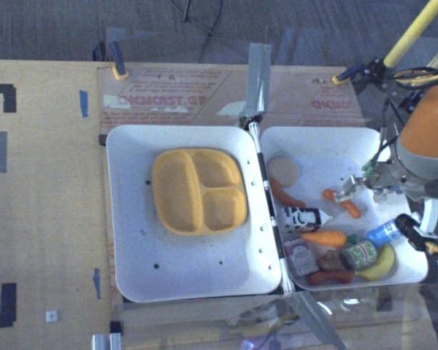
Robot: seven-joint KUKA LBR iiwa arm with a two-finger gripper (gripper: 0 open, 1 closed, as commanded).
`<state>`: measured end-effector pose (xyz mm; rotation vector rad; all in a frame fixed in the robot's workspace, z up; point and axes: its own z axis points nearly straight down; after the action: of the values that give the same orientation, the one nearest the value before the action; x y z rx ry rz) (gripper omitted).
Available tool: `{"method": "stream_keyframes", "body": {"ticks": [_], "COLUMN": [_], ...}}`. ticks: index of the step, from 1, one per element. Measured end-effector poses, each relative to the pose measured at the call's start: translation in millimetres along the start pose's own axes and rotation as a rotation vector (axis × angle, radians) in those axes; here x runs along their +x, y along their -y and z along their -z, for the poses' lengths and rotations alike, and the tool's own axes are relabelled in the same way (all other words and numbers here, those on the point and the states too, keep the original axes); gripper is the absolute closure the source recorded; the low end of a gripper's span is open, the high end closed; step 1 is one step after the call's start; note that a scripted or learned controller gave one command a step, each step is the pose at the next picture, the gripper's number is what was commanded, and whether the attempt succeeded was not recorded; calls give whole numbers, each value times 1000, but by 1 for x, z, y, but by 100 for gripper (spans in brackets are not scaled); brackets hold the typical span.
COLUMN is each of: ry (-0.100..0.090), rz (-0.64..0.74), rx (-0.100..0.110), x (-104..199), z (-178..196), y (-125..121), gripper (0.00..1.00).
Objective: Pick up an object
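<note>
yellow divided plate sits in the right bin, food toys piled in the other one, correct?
Not quite. The camera view shows the yellow divided plate in the left bin, alone there. The food toys, such as the banana and carrot, are piled in the right bin.

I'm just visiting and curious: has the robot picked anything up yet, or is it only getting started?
Nothing looks lifted yet. The yellow divided plate lies alone in the left bin, and the toy food, including a carrot and a banana, still lies in the right bin. The gripper is down beside a small orange piece, so the grasp and the lift remain.
</note>
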<state>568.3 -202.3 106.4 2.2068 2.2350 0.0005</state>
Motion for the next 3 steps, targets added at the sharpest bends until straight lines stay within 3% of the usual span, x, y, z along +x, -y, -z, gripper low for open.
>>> {"method": "stream_keyframes", "body": {"ticks": [1, 2, 3], "ry": [1, 1, 0], "rz": [-1, -1, -13], "rx": [-4, -4, -7], "x": [-1, -1, -1], "z": [11, 11, -18], "y": [-1, -1, 19], "gripper": [100, 0, 0]}}
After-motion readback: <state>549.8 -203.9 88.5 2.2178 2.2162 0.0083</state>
